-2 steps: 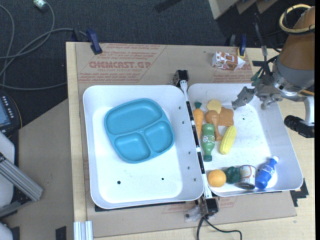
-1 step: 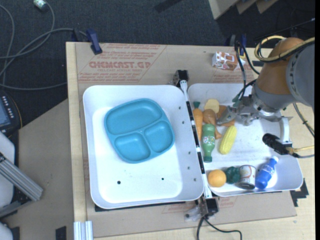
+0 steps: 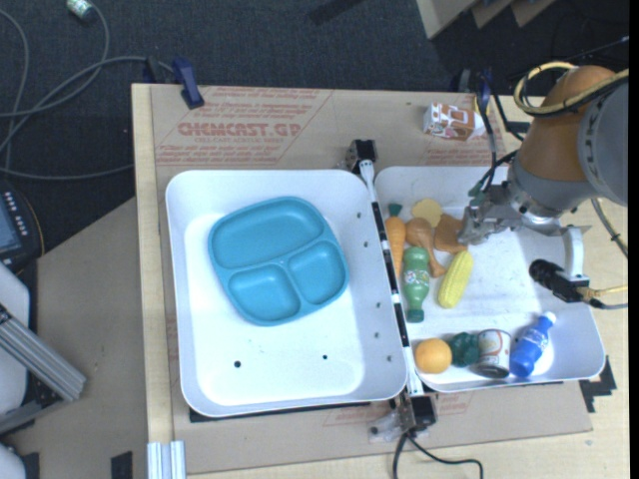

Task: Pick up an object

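at 3 o'clock in the right bin [image 3: 589, 352], gripper [image 3: 477, 220] sits over brown toy [image 3: 446, 230]; jaw state unclear, so center before you lift.

— What is the pale wooden table [image 3: 250, 118] like?
— Matt board with red print. Both shallow white plastic bins [image 3: 190, 297] look smooth, faintly glossy.
— And the light blue three-part plastic tray [image 3: 278, 259]?
— Smooth, a soft sheen. The yellow plastic toy corn cob [image 3: 455, 277] has a bumpy, ribbed skin; the small blue plastic bottle [image 3: 529, 347] shines; the round orange toy fruit [image 3: 432, 355] looks matt.
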### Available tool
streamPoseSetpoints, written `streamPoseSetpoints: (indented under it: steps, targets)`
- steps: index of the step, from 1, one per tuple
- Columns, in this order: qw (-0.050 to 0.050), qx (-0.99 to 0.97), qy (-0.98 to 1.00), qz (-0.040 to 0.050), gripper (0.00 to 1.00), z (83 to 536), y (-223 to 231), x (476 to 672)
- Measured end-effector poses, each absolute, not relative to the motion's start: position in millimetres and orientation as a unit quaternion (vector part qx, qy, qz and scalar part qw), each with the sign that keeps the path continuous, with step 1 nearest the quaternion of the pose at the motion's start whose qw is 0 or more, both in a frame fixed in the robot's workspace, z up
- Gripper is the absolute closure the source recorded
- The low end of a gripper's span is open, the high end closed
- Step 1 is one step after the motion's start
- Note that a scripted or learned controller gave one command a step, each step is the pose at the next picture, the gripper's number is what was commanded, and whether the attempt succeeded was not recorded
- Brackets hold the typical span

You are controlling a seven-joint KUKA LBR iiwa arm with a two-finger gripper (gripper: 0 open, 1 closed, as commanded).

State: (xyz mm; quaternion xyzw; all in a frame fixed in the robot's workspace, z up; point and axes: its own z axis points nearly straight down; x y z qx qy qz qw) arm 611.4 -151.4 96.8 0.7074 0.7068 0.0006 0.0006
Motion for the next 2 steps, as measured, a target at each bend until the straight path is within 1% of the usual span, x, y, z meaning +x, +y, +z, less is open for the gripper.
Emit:
streamPoseSetpoints:
  steps: [1,2]
  targets:
    - [0.000,0.707,0.707,0.0003,0.00,96.1,-151.4,611.2]
    - [-0.003,0.708,0.707,-0.0015,0.00,83.4,-132.0,559.6]
